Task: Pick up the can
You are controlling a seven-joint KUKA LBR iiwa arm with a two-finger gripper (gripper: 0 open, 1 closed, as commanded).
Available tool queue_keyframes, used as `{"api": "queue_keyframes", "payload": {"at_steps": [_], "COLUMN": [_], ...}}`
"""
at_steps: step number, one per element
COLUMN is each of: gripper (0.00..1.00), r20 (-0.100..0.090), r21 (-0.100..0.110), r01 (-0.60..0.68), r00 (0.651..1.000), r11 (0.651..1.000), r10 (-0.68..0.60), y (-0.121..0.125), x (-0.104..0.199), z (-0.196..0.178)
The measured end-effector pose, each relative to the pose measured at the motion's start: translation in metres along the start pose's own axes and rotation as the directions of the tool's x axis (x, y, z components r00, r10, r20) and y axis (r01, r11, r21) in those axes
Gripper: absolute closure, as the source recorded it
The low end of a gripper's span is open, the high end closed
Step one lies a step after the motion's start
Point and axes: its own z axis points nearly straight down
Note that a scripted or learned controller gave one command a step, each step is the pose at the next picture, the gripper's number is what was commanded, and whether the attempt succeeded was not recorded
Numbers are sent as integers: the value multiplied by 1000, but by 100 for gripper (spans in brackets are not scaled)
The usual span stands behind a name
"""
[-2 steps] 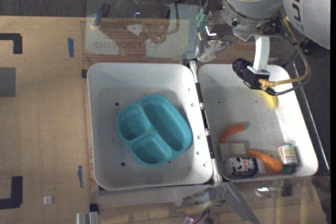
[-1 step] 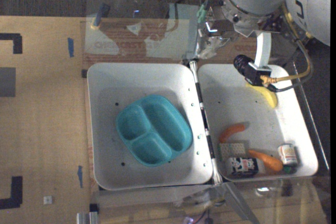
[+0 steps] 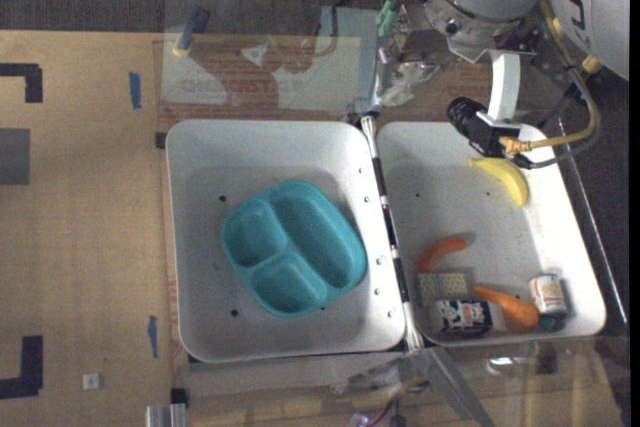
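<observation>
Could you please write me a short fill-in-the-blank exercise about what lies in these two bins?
1. The teal divided plate lies in the ___ bin.
2. The can sits near the right bin's ___ right corner.
3. The banana is coloured ___.
Missing words: left; lower; yellow

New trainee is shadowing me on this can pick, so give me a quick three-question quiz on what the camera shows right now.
1. True or false: the can lies in the left bin.
2. Which item sits in the left bin? A) teal divided plate B) banana C) carrot
3. Fill in: the can lies near the right bin's ____ corner.

Key: 1 false; 2 A; 3 bottom-right as the camera sees it.
</observation>
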Motion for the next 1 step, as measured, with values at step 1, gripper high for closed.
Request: {"api": "queue_keyframes", "payload": {"at_steps": [1], "gripper": [100], "r20": [-2], "r21": [13], "r01": [-190], "r00": [982], "r11": [982], "r10": [190], "y": [0], "x": [10], "z": [42]}}
